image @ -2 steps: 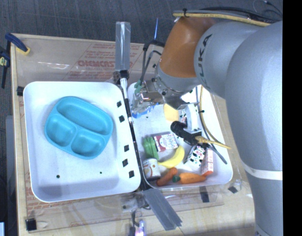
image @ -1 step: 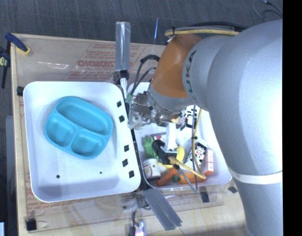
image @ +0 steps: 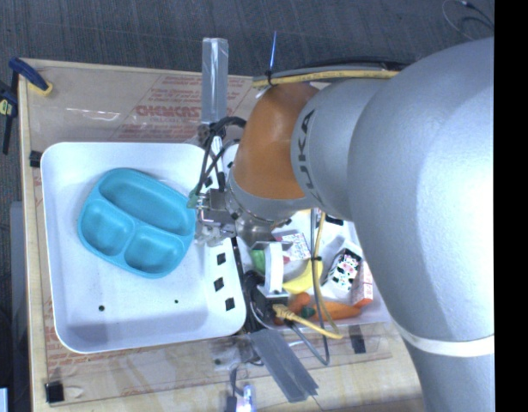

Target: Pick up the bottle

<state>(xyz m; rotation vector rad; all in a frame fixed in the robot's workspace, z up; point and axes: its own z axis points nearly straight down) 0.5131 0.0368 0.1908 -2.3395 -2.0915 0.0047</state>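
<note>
arm reaching down into the right bin, bottle not yet picked out

the grey arm (image: pixel 401 187) with its orange band (image: pixel 272 148) hangs over the right bin (image: pixel 371 309), hiding most of it; the claw (image: pixel 262 275) sits low by the bin's left edge among a jumble of small items (image: pixel 332 273), and i cannot tell its state. which item is the bottle i cannot tell. the left bin (image: pixel 118 316) carries a blue divided tray (image: pixel 136 221). judged: still the reach; next calls for finding the bottle and closing squarely on it.

The blue tray (image: pixel 139 221) looks like smooth plastic. The white bin (image: pixel 75 316) is shiny. The arm (image: pixel 418 204) is smooth grey.
</note>
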